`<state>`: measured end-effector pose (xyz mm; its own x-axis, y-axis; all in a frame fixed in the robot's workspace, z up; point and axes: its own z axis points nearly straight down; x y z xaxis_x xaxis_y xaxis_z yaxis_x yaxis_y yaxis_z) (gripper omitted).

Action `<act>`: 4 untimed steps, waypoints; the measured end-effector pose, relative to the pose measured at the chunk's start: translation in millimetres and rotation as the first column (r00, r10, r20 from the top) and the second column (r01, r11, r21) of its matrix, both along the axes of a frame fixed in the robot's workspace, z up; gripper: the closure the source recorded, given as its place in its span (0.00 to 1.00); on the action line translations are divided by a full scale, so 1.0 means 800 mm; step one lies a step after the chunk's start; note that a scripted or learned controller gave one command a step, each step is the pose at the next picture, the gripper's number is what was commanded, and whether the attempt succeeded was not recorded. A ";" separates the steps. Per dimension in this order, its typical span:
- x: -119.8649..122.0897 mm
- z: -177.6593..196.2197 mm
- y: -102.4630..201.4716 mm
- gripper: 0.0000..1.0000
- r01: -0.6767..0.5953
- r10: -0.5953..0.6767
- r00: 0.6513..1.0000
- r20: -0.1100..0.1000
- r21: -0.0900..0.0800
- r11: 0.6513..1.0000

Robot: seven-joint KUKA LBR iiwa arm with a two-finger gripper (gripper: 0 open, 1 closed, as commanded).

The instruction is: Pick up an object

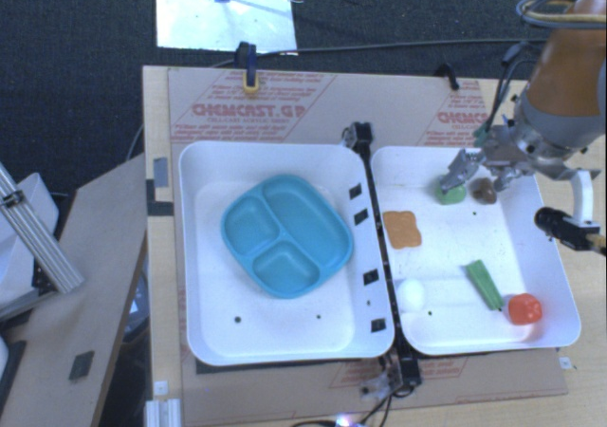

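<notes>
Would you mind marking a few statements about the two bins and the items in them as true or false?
1. The blue divided plate lies in the left bin. True.
2. The orange ball sits inside the plate. False: it lies in the right bin, near its front corner.
3. The gripper is over the right bin, by the round green item. True.
4. The green stick lies in the left bin. False: it lies in the right bin.

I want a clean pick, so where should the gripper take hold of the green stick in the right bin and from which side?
Grip the green stick at mid-length, across its narrow width, coming straight down. It lies flat and slanted, well apart from the orange ball, so turning the gripper square to its long axis probably works best.
</notes>
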<state>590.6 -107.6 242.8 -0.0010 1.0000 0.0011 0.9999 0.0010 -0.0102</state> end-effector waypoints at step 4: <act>-0.007 -0.190 -0.005 0.00 0.000 0.000 1.000 0.007 0.000 1.000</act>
<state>584.7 -111.2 90.7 -0.0006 1.0000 0.0008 1.0000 0.0006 -0.0028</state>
